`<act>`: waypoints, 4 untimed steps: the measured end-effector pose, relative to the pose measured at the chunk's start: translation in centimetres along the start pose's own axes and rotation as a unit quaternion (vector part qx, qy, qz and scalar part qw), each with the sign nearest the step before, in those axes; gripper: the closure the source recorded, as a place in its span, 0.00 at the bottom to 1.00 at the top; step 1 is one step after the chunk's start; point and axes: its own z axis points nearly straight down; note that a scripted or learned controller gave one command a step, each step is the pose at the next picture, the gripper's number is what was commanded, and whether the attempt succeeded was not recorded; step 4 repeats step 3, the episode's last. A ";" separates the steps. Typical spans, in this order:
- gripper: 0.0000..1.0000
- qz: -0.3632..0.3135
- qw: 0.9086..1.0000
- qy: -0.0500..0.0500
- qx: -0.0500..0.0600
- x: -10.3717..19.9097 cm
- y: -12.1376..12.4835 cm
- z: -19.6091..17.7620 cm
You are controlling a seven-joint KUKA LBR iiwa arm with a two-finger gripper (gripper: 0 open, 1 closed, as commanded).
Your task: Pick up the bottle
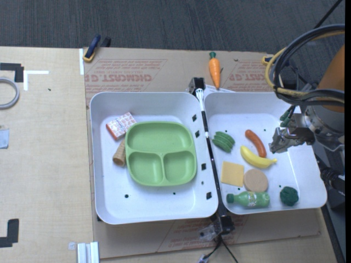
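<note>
You can read one printed line, "CHEMCAST GP", on the brown cardboard sheet (pixel 126 70) under the bins, well to the left of the gripper (pixel 278 144) and farther from you. It stands upside down and repeats as a partial print nearer the gripper. The small red-and-white box (pixel 120 126) carries print too small to read.

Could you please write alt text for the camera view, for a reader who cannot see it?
A green bottle lies on its side at the near edge of the right bin, while the gripper hovers farther back beside a banana and a sausage. The left bin holds a green divided plate.
</note>
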 end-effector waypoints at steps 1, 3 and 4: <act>1.00 -0.021 1.000 0.000 0.000 6.8 -0.3 5.9; 1.00 -0.101 0.995 -0.001 0.000 25.8 -1.2 2.1; 1.00 -0.101 0.995 -0.001 0.000 25.8 -1.2 2.1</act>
